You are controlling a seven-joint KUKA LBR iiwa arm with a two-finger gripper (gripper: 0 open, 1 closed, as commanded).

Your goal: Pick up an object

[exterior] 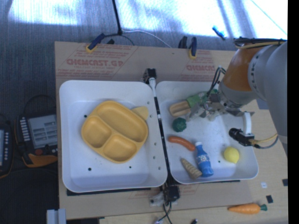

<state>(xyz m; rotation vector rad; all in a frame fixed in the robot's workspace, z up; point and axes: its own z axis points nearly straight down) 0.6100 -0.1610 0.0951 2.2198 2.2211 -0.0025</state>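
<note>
Two-finger gripper (207,111) is seen low in right white bin (243,171), beside green toy (195,100); finger state cannot be told.

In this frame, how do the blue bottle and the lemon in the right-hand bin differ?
The blue bottle is long and lies on its side, white cap pointing away from the front rim; the lemon is round and compact. The bottle is blue with a white label; the lemon is plain yellow. The bottle lies right beside the ice cream cone; the lemon sits apart. Both rest near the front of the right bin, away from the claw.
</note>
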